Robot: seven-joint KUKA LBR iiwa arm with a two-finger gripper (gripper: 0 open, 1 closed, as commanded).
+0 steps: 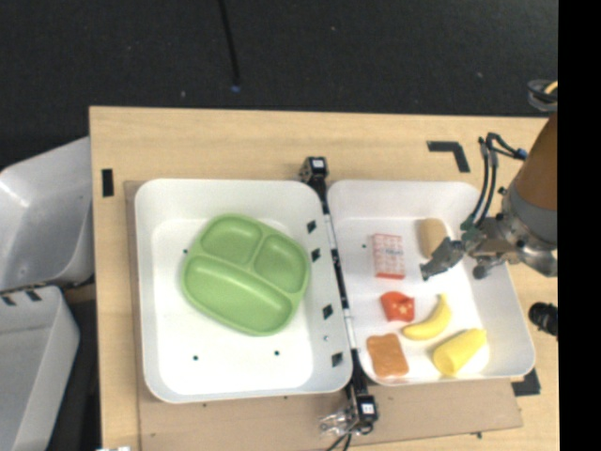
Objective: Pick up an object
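Tool [441, 262] above banana [425, 320], beside bread roll [431, 235]

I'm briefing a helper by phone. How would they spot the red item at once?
Look in the right-hand white bin. Among the food pieces at its middle lies a small red pepper-like toy, just left of the curved yellow banana. It is the one solid red thing there.

Left white bin [150, 252]: green divided plate [246, 273]. Right white bin [502, 341]: yellow banana [427, 322], red pepper [398, 305], orange block [387, 355], tan roll [431, 236], pink-patterned packet [388, 255]. Pale wood desk [188, 139].
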